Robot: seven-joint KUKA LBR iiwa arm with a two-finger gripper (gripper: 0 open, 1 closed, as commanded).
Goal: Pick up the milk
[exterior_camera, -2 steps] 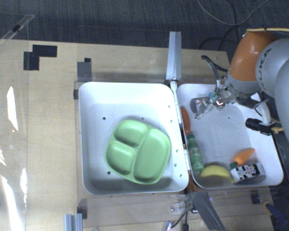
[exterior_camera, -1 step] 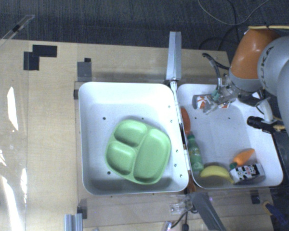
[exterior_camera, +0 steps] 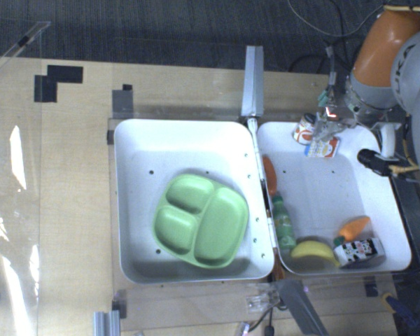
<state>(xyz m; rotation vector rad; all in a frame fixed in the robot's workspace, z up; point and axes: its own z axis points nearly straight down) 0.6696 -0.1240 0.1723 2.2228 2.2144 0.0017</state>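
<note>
White and red, the milk (exterior_camera: 316, 138) sits at the far edge of the right bin (exterior_camera: 378, 257), directly under the claw (exterior_camera: 327, 121). Whether the claw is gripping it I cannot tell; the lift looks not yet done.

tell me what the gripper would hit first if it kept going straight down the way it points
Most likely the red-and-white milk carton right beneath the gripper, at the back of the right bin; depth is hard to judge from this slant.
</note>
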